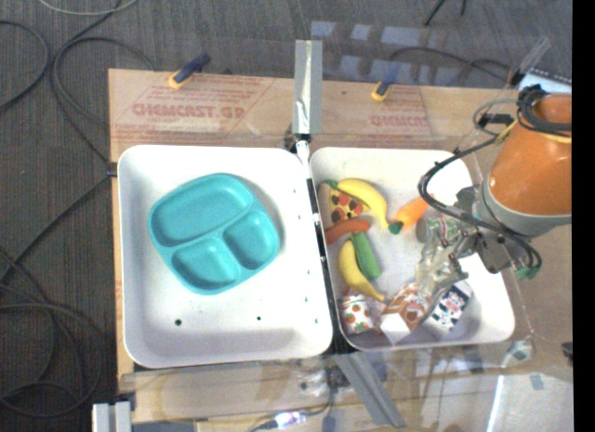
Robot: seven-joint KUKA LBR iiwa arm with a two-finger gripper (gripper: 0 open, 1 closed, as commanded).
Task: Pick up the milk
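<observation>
Gripper [437, 277], finger state unreadable, hangs over right bin's [493, 333] front edge; milk [451, 307] just frontward-right, long axis roughly left-right.

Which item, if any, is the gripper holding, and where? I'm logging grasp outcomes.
Cannot be told: the gripper is down among the cartons in the right bin, too blurred to judge.

A robotics lab is showing here: two white bins [130, 263] are sitting on a cardboard-covered bench [214, 105], clamps [189, 71] are gripping its edge, and loose cables [56, 58] are trailing across grey carpet [232, 3].
</observation>
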